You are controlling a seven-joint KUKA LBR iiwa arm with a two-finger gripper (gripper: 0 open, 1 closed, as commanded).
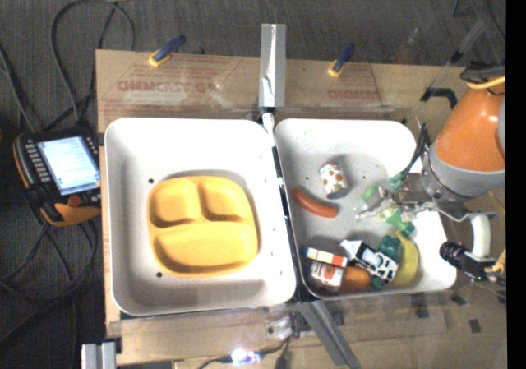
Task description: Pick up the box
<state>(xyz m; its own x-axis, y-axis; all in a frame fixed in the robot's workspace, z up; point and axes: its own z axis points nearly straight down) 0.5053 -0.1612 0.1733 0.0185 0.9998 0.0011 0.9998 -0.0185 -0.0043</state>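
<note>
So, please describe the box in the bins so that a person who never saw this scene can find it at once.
Look at the right bin, in its near corner beside the wall it shares with the left bin. The box lies flat there at the edge of a small heap. It is a little white rectangle with a red stripe, unlike the orange round thing and the banana nearby.

The arm (475,139) has a broad, rounded orange band that bulges like a dome, with a pale grey shell above it and a darker grey collar below. Beneath the collar sits a cluttered metallic wrist block. A black cable runs along its upper left side. The gripper (386,201) is small, thin and silvery, with green-tinted parts at its tip.
</note>
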